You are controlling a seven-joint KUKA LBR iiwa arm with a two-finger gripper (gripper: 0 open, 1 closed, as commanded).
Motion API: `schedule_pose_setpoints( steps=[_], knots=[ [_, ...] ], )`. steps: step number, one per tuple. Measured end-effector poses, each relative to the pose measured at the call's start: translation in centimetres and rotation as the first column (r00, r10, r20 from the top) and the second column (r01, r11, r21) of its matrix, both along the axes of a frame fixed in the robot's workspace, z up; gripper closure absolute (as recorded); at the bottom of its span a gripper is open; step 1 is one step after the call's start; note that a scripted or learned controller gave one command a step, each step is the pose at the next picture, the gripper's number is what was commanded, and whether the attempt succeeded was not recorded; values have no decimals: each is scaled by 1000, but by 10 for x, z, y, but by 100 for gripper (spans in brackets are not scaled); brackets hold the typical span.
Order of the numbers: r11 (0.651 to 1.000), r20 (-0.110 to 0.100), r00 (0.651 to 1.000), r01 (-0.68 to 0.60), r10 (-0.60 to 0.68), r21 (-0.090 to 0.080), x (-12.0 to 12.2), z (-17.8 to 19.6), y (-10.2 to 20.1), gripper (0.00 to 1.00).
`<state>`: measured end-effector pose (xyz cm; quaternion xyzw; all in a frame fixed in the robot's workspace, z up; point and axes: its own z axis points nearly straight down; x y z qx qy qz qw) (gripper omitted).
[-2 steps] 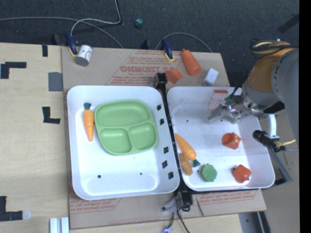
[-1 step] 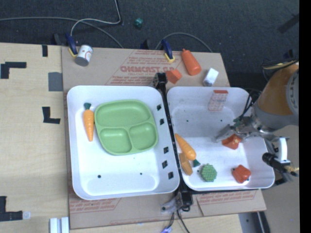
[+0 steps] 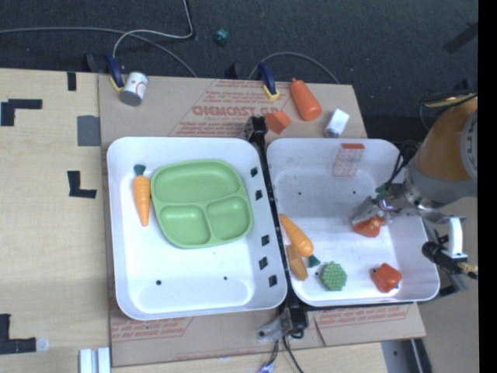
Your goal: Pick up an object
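Nearest, right bin (image 3: pixel 311 158): red piece (image 3: pixel 386 277), green ball (image 3: pixel 333 276), orange carrot (image 3: pixel 297 236). Mid-bin, hand (image 3: pixel 371 216) low over small red object (image 3: pixel 366 226), touching it; finger spread: cannot tell. Farther left, green plate (image 3: pixel 203 203) in left bin (image 3: pixel 124 208).

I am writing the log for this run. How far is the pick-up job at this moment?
Done: the gripper has reached into the right bin and sits at a red object. In hand: nothing clearly; a grasp on that object cannot be confirmed. Left: closing on it and lifting. The carrots, green ball and other red piece lie untouched.
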<state>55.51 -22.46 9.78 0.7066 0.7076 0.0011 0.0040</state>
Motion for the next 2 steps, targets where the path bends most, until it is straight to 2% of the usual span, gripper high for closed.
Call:
schedule_pose_setpoints(
  steps=[1, 2],
  knots=[
    [1000, -6, 1000, -2, 2, 4, 26, 70, 63, 100],
    [1000, -5, 1000, -3, 3, 5, 41, 126, 133, 100]
  ],
)
